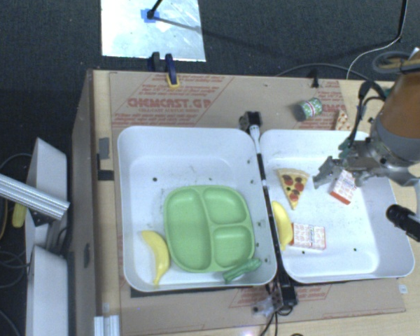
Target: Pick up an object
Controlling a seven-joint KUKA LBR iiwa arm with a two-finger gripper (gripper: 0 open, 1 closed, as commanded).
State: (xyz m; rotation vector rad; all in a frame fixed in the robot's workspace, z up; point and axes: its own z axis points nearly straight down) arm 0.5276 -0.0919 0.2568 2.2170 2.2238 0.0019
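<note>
Hovering over the right bin (388, 257), the gripper (344, 172) stands just above a small red-and-white packet (343, 188), which lies tilted directly beneath it, though its grip state cannot be told.

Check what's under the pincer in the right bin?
A small red-and-white packet lies just below the pincer on the right bin floor. The pincer covers the packet's upper edge.
</note>
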